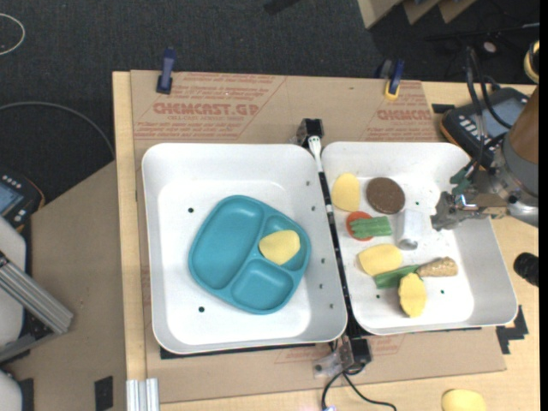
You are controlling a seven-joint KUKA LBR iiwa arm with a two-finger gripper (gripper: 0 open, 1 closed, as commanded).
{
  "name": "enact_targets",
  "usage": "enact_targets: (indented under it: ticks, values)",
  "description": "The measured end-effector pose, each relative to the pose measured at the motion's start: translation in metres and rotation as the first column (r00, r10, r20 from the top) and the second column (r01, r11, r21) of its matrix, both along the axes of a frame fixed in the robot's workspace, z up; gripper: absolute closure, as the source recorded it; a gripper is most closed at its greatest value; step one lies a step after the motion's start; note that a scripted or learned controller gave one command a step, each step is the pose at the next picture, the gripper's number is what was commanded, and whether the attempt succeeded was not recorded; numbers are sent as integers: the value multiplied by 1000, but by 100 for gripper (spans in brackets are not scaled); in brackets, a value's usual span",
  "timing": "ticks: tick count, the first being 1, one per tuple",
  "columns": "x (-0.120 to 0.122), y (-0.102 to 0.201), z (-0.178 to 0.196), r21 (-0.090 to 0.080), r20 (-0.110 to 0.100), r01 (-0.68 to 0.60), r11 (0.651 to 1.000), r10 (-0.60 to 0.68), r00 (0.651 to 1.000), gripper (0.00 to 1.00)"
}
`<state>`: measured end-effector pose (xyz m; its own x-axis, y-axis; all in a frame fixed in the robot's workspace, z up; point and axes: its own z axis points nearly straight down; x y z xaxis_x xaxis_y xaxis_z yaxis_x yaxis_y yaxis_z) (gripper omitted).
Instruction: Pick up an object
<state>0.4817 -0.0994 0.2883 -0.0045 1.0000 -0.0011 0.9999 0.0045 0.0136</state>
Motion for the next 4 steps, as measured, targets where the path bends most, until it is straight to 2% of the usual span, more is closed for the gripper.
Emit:
enact_targets:
  ticks: [1,2,3,4]
  values:
    - [-5,7,-116,4,-25,5,1000,-5,1000,100]
    - [3,17,106,-1,8,2,1000,-2,1000,100]
    - [54,22,-43,2,-27,4,1000,-4,1000,100]
    - [34,-88,-183,0,-29,17,1000,-17,999,100]
